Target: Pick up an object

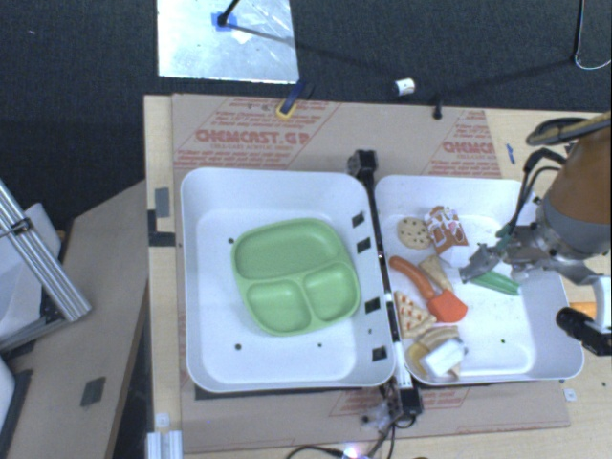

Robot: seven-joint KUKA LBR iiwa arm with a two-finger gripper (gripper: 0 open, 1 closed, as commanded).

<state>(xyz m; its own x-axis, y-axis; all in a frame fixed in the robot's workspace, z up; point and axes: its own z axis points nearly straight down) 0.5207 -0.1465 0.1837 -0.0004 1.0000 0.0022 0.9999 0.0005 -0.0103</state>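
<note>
The arm's claw (475,268), grip state unclear, hovers beside a flat green bean-shaped toy (497,282); a centred, vertical descent looks best.

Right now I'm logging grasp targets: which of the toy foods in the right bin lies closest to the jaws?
The green bean pod, directly beside the gripper. The carrot, sausage and cookie all lie farther left.

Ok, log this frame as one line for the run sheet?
arm: over right bin | claw: low, beside green item | grasp: not visible | left bin: green tray
</note>
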